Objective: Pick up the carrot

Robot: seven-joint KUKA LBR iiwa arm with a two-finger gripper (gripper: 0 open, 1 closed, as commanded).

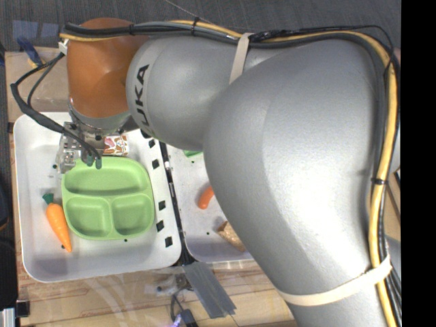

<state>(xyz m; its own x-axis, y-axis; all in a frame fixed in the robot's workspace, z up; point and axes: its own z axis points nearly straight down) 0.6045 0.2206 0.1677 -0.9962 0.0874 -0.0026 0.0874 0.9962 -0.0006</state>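
Carrot [58, 226] in left bin [27, 182] beside green tray [107, 197]; hand [80, 152] above, grip state unclear.

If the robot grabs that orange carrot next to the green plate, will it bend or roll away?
The carrot looks like a smooth, stiff toy, so it probably won't bend. Its round, tapered body might roll or slip if nudged. It lies against the green plate, which may stop it rolling that way.

Glossy green plastic tray [107, 206], smooth white plastic bin [30, 251], matt orange carrot [58, 226], satin grey arm [300, 162]
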